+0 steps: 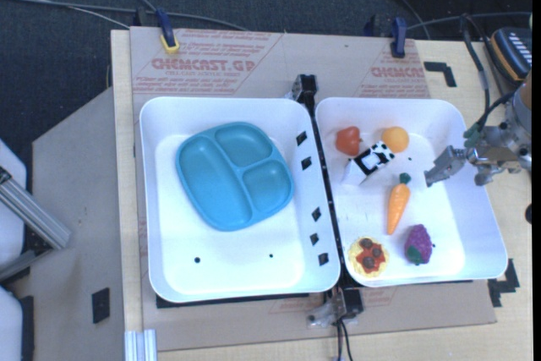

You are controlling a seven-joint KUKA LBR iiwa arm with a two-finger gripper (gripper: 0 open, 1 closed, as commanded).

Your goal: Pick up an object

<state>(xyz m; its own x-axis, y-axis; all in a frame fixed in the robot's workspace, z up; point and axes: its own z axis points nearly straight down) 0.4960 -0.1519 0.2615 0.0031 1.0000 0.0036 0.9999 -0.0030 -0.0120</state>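
The bench carries two white bins side by side. The left bin (161, 182) holds a blue divided plate (235, 174). The right bin (473, 216) holds the candidate objects: a red tomato (347, 139), an orange fruit (394, 139), a small black-and-white block (374, 158), a carrot (397, 205), a purple bunch of grapes (418, 243) and a small pizza (369, 257).

The gripper (443, 166) reaches in from the right and hangs over the right bin's open floor, near the carrot's green top but apart from it. Nothing lies between its tips. Whether it is spread or closed cannot be told from this angle.

The step in hand appears to be the approach: no object is grasped and none is lifted. The nearest candidates are the carrot and the orange fruit. The next move calls for centring the gripper over one object, aligning it across the object's narrow side, descending to the bin floor and closing. The carrot lies almost upright in the view, so a grasp across its middle is the likely choice.
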